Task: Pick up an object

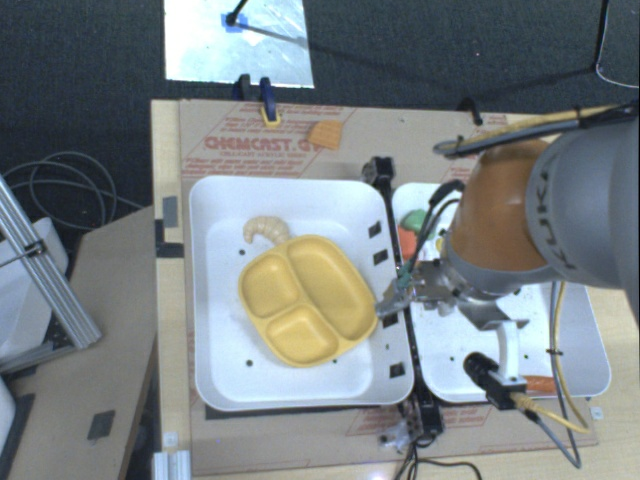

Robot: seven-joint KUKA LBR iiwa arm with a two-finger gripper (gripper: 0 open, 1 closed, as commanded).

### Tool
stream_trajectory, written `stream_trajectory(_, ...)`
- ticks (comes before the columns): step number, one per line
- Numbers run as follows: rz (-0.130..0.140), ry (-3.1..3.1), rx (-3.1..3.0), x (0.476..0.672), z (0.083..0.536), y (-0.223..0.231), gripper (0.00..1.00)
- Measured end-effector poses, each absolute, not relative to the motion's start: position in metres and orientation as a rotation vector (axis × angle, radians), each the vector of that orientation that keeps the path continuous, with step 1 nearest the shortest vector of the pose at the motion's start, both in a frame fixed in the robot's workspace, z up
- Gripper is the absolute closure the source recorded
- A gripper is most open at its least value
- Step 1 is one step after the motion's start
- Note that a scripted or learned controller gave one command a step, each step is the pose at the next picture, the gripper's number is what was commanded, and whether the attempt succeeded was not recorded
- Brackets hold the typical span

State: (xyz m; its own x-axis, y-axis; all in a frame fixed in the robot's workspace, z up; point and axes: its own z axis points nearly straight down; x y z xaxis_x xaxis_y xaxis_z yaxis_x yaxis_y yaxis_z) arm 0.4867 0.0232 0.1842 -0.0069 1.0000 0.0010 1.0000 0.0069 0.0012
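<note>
Two white bins point(215, 368) flank the arm point(560, 218) (pincer state hidden, right bin mostly covered).

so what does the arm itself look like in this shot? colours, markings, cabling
The arm is a bulky grey cylinder with dark KUKA lettering down its left end. Next comes a wide glossy orange band, then a grey wrist section. Green and dark cables run along the orange band's left side. Below the wrist hang pale metal parts with a black fitting, and a yellow cable loops down beside them.
</note>
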Motion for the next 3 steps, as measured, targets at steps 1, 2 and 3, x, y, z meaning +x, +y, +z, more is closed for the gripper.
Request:
stream_trajectory(1, 0.01, 2.212, 2.217, 0.488, 0.269, -0.026, 0.0)
stream_trajectory(2, -0.004, 2.235, 2.216, 0.485, 0.18, 0.04, 0.0)
stream_trajectory(3, -0.001, 2.211, 2.227, 0.486, 0.185, -0.048, 0.0)
